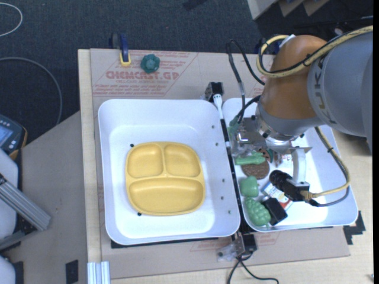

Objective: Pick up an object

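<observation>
1. Two white bins side by side on a cardboard-topped bench (177, 70). Left bin (112, 158) holds a yellow divided tray (166, 178), three compartments, lying flat near the bin's centre.
2. Right bin (337, 209) holds the clutter: small green toy pieces and a brown round item, all packed along its left wall.
3. Arm (320, 81) comes in from the right, grey w/ orange band, bent over the right bin's upper half and covering much of it.
4. Gripper (259, 152) sits low over the right bin's left side, just above the green/brown pile. Jaw state: cannot tell, the wrist body and cables hide it from this angle.
5. Green flat piece (251, 158) lies right under the gripper area, touching or just beside the brown round item (256, 170); contact w/ gripper not clear.
6. Below those: a light green chunk (249, 187), then a bumpy green piece (256, 212) near the bin's front-left corner.
7. Black attachment w/ cable (288, 185) hangs off the wrist beside the green items, over the bin's middle.
8. On the cardboard behind the left bin: a teal round thing (150, 62) and a small blue-yellow clamp (124, 51), near each other, well apart from the arm.
</observation>
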`<state>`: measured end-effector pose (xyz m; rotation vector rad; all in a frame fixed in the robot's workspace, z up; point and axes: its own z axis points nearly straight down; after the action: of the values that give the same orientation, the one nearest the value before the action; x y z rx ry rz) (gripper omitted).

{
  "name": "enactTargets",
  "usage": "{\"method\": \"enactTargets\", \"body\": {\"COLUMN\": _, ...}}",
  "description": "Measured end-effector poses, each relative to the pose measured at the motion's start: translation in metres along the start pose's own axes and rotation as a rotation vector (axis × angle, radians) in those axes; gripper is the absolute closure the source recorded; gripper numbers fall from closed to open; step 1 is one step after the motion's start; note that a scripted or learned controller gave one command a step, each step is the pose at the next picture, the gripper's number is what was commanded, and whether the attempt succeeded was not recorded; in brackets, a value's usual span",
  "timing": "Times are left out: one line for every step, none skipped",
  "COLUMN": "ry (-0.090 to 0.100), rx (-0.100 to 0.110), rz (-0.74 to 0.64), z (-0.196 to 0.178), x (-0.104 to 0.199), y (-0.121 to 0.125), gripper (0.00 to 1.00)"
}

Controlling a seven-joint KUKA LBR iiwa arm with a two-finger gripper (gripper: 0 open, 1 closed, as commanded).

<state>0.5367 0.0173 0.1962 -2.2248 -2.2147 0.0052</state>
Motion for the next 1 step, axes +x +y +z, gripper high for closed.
{"method": "enactTargets", "body": {"ry": 0.001, "rx": -0.015, "rz": -0.004, "z": -0.1228, "x": -0.0171, "y": -0.0319, "gripper": 1.00}}
